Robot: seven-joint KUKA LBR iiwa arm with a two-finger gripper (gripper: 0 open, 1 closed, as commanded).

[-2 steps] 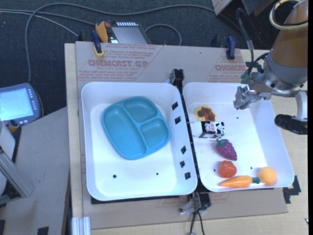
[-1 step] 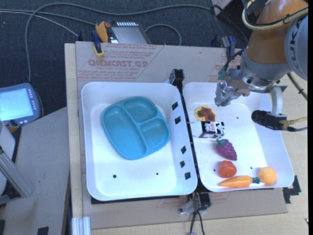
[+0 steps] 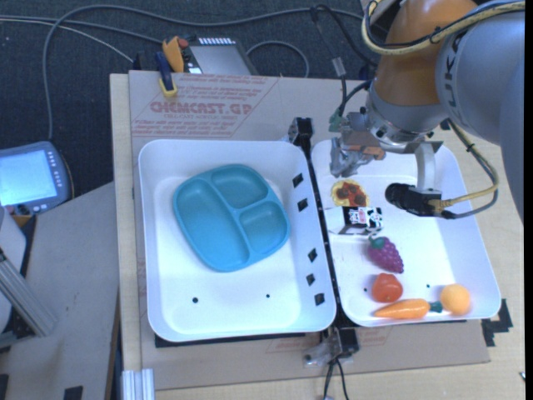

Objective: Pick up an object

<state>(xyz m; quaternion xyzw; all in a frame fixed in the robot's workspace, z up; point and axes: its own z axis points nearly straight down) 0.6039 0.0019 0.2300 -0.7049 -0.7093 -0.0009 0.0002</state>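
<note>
Board under bins reads "CHEMCAST GP" point(image 3: 202, 105) in red; left bin point(image 3: 158, 223) holds a blue divided plate point(image 3: 231, 215); right bin point(image 3: 470, 223) holds pizza slice point(image 3: 349, 193), black-white block point(image 3: 363, 217), grapes point(image 3: 386, 253), tomato point(image 3: 386, 287), carrot point(image 3: 404, 309), orange point(image 3: 455, 298); hand point(image 3: 344, 162) just above the pizza slice near the divider, grip state cannot tell; open floor along the right bin's right side.

Plate point(image 3: 231, 215): blue, 3 compartments, in left bin point(image 3: 158, 223), nr centre.
Board point(image 3: 208, 107): brown, red lettering, under both bins.
Clamp point(image 3: 169, 63): orange/blue, board's far edge.
Screen point(image 3: 29, 176): lit, well left of bench.
Cables point(image 3: 75, 15): on dark floor behind.
</note>
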